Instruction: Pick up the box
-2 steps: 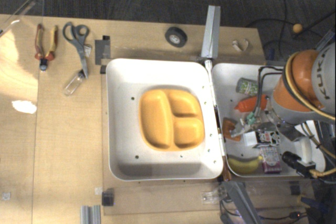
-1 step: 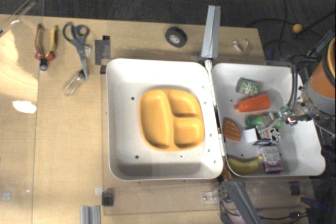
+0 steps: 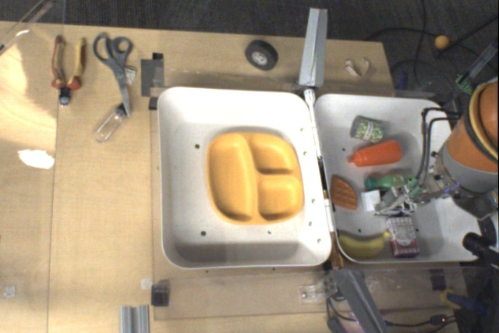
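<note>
- Arm (image 3: 475, 140): grey with an orange band, entering from the right edge and reaching down over the right bin (image 3: 343, 109).
- Gripper (image 3: 396, 199): low over the middle of the right bin, amid green and white clutter; whether its fingers are apart or together cannot be told — the tips blend into the items beneath.
- Box (image 3: 402, 235): small, dark purple-red, lying flat near the front wall of the right bin, just below the gripper and apart from it.
- Banana (image 3: 363, 244): front left corner of the right bin, just beside the box.
- Other contents of the right bin: orange carrot-like item (image 3: 376, 154), green-labelled can (image 3: 367, 127), brown oblong item (image 3: 344, 193).
- Left bin (image 3: 183, 168): holds a yellow compartment tray (image 3: 254, 175) at centre.
- Bench top — scissors (image 3: 117, 62), pliers (image 3: 66, 68), tape roll (image 3: 261, 54).
</note>
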Tool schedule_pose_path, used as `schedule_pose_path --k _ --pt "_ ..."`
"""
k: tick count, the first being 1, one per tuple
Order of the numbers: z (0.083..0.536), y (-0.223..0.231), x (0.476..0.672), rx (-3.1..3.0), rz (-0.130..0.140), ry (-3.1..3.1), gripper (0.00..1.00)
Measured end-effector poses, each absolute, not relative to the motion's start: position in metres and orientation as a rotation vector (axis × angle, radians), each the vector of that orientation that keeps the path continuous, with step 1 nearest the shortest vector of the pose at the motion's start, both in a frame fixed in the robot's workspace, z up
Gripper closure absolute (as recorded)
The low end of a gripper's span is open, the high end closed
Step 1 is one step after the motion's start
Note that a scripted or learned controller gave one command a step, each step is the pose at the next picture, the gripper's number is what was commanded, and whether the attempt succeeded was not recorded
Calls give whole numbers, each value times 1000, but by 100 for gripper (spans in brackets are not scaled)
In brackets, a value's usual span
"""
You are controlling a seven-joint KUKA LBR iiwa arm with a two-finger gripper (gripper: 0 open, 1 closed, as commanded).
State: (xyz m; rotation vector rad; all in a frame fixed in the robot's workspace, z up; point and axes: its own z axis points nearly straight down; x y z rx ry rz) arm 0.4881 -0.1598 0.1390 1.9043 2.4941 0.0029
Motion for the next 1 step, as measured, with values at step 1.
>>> schedule_pose_path --k 1 --pt "111 -156 501 2133 36 2242 0"
